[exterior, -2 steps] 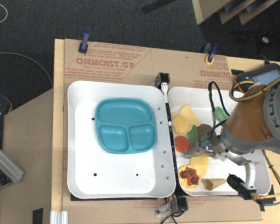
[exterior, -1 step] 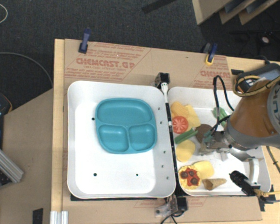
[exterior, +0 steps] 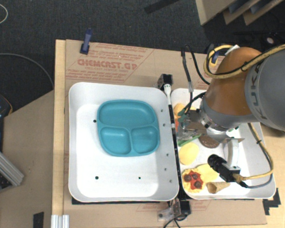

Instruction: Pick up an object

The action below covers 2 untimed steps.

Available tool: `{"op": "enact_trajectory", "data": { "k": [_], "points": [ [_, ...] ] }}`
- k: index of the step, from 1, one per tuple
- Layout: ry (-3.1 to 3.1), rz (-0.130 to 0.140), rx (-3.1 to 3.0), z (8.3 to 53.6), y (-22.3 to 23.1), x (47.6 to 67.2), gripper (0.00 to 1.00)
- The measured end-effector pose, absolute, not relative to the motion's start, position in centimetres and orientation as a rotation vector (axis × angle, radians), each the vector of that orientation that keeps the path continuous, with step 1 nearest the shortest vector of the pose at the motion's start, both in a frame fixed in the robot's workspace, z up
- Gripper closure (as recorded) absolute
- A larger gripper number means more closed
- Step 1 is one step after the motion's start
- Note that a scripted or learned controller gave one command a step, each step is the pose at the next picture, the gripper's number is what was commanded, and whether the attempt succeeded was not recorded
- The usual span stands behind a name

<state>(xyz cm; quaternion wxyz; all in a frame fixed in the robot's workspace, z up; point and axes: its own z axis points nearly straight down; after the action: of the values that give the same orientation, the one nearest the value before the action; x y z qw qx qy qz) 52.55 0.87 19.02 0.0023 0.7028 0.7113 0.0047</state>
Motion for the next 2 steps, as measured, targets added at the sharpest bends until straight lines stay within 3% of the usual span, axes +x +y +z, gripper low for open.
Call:
{"op": "enact_trajectory", "data": {
  "k": [1, 2],
  "points": [
    [2.229, 0.024, 2.204, 34.5, 8.5, 49.6, 1.0],
    [2.227, 0.008, 2.212, 37.7, 16.9, 47.9, 1.0]
  ]
}}
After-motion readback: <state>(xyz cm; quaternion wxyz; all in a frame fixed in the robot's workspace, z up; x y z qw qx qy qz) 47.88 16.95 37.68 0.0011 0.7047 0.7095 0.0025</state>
